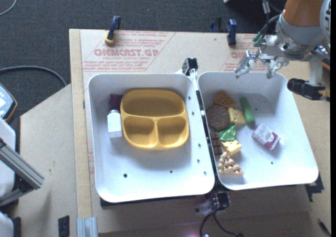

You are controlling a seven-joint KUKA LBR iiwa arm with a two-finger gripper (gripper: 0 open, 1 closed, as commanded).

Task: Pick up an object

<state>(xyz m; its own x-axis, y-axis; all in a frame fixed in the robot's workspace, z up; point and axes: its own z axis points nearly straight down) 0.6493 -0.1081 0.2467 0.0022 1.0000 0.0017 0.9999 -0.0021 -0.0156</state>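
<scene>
gripper (257,66) open, holding nothing, above right bin (294,126); green pickle (247,111) lies lengthwise toward it.

My counter (157,47) carries two white bins: the left bin (100,141) just beside the right bin (294,141), touching along a shared edge. Beyond the left bin, red printed lettering (126,52) shows on the counter.

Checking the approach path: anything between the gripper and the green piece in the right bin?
Nothing visible. The gripper hangs open above the right bin's far edge, and the green piece lies below it, uncovered. The yellow block touches its left side, which might crowd one finger.
</scene>
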